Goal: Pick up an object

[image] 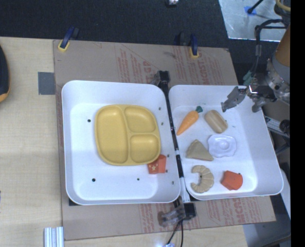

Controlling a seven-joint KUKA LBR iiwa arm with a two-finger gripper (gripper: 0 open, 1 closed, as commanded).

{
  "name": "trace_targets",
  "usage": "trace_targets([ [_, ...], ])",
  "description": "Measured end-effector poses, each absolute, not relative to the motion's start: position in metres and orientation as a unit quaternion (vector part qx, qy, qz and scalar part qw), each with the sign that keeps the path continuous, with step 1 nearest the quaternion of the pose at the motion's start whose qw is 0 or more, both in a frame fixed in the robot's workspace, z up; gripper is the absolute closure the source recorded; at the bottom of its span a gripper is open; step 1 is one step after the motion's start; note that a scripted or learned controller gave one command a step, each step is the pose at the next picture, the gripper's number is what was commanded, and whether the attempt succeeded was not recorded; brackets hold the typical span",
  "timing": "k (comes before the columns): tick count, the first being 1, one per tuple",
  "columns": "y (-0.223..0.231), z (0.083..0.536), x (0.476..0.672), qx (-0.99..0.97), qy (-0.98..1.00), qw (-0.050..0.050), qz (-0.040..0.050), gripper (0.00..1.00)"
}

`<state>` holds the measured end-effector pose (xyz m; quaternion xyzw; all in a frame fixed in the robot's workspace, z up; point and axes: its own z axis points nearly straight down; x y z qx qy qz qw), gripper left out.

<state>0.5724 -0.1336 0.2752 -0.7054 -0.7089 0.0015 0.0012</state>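
Pale wood tabletop carries a cardboard sheet and two white bins side by side. Taking the right bin as landmark and going from its near edge to its far one: a croissant and a red piece lie closest, then a tan wedge beside a white fried egg, then a carrot and a bread roll. Left of that bin, the left bin holds a yellow divided plate and a small red block. The tool hovers over the right bin's far right corner, fingers spread wide, gripping nothing. The roll lies nearest it. Risk, as I judge it: the pieces sit close together, so a descent slightly off could nudge a neighbour or close on air.
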Motion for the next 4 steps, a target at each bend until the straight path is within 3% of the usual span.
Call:
trace_targets([
  [1, -0.159, 0.139, 0.613, -0.706, -0.709, 0.005, 0.0048, 0.0],
  [2, -0.165, 0.089, 0.633, -0.705, -0.71, 0.003, 0.0029, 0.0],
  [3, -0.105, 0.093, 0.658, -0.703, -0.711, 0.0, 0.0001, 0.0],
  [4, -0.12, 0.092, 0.536, -0.707, -0.707, 0.006, 0.0046, 0.0],
])
